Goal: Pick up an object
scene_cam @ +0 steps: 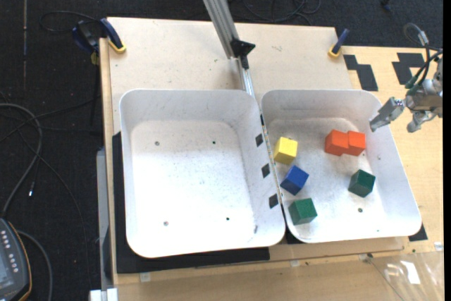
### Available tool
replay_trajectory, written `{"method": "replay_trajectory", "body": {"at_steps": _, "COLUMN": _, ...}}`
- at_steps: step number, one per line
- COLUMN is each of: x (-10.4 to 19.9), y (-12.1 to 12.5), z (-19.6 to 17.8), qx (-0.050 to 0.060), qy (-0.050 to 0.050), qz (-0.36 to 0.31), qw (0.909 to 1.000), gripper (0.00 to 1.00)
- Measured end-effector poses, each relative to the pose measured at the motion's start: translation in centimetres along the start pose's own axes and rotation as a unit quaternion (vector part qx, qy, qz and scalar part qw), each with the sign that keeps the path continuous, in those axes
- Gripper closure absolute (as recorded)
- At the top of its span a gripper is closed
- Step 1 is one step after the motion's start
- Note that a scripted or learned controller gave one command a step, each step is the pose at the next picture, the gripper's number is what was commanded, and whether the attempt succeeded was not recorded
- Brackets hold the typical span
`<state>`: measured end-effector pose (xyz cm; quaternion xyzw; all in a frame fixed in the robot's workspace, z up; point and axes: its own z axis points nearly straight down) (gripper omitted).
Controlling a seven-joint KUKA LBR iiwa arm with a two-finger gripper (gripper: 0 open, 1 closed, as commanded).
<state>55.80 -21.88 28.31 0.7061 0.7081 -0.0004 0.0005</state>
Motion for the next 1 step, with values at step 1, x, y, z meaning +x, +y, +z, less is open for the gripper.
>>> {"method": "replay_trajectory", "body": {"at_steps": 1, "x": -0.47, "y": 4.83, "z": 15.96, "qx": -0.001, "qy": 0.001, "qz": 0.0, "qw": 1.0, "gripper": 0.0}}
